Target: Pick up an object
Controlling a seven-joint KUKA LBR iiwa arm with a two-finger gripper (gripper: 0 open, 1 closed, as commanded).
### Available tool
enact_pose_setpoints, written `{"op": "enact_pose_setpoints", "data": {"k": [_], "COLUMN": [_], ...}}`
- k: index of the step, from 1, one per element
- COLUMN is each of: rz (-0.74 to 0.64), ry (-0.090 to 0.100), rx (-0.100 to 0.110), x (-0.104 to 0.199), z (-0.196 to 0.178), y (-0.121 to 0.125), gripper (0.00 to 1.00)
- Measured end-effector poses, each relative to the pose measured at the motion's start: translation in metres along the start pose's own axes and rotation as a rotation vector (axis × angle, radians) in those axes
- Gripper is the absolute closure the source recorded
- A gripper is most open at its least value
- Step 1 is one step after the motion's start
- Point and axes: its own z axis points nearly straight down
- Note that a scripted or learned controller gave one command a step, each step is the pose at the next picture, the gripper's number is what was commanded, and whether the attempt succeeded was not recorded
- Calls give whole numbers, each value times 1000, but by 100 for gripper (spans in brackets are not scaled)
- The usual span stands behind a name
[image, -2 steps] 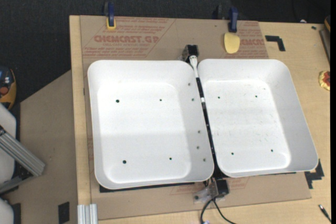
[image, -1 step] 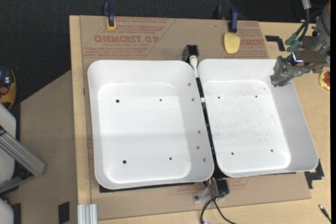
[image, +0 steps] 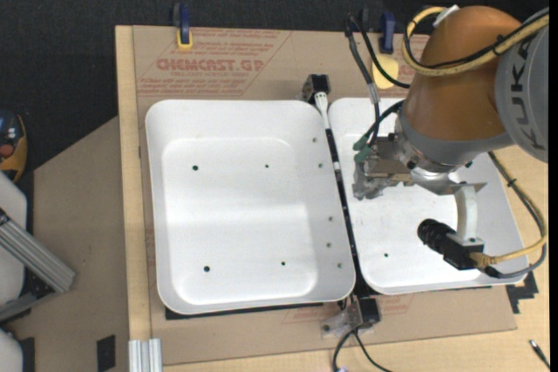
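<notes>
Looming closest, the arm's orange band [image: 458,74] is hiding the gripper [image: 377,177] over the right bin [image: 410,270], so I am risking a blind grasp, seeing no object to pick.

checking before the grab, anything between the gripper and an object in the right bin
I can't make out any object to pick. The arm hangs low over the right bin and covers much of its floor, so whatever lies beneath it is hidden.
</notes>
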Motion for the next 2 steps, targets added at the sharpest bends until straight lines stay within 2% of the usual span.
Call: {"op": "enact_pose_setpoints", "data": {"k": [1, 2], "rz": [1, 5], "ry": [1, -1], "rx": [-31, -25], "x": [46, 50], "z": [-117, -152], "y": [0, -19], "gripper": [100, 100]}}
